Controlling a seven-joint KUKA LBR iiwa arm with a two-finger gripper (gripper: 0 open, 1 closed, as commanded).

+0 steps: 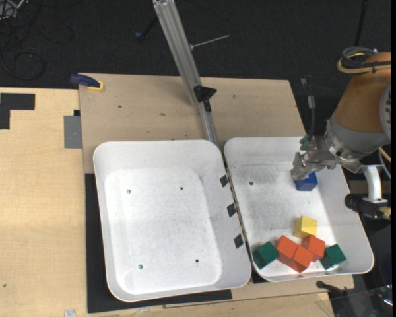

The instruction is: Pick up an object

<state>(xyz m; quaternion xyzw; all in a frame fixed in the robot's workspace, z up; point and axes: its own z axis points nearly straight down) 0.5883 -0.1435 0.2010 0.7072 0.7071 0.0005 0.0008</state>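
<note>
Blue block (307,182) sits in the right bin (270,177), in the bin's upper right part, directly under the gripper (305,165). The gripper's metal body overlaps the top of the block, so whether the block is between the fingers or merely below them cannot be told, and the state of the end effector cannot be told either. The arm (360,114) enters from the right edge, with its orange band above the grey wrist section. Well apart from the blue block, a cluster of blocks lies along the near side of the same bin: a yellow block (307,226) stands at the cluster's far side, just beside two orange blocks (299,249) that touch each other, with one green block (266,253) at the cluster's left end and a second green block (332,256) at its right end. The left bin (119,157) lies beside the right bin, the two rims touching along the middle, where small black clips (231,210) mark the seam. A slanted aluminium rail (181,48) rises from behind the bins toward the upper part of the view. A small blue and yellow clamp (87,81) rests at the far left corner of the wooden bench (145,107).
</note>
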